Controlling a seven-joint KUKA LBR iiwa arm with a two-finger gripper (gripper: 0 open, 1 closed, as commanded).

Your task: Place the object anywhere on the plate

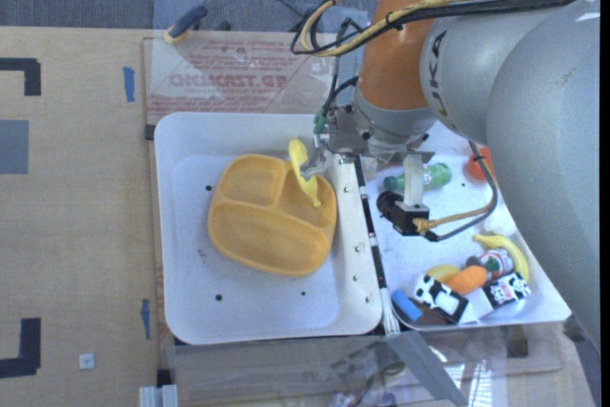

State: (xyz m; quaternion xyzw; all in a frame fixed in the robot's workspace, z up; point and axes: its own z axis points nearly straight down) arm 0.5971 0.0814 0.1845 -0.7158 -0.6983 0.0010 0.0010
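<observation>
Left bin [181, 234] holds the yellow plate [267, 224]. The plate is a divided one with three sections, sitting toward the bin's right half, and its right rim is close to the wall between the bins.

Small yellow object [305, 169] sits at the plate's upper right edge, overlapping the rim. It reads as a thin curved piece, partly over the plate's top right section. Whether it rests on the plate or hangs just above it, I can't tell from this angle.

Gripper [329, 157] is right beside that object, at the plate's upper right corner, over the divider between the bins. The grey arm [505, 71] and its orange band [405, 43] hide most of it. The yellow object looks to be at the fingertips, but the jaw state isn't visible, so I can't tell wide, narrow or holding.

Right bin [534, 300], to the right of the plate, has the leftovers:
- green item [434, 174] next to the arm's wrist
- orange-red item [477, 167] at the arm's edge
- banana [505, 248] lower down
- cluster by the bin's bottom wall: orange piece [467, 278], black and white toy [440, 295] and blue piece [405, 307]

Black cable loop [405, 213] hangs off the wrist, above the right bin's left side.
</observation>
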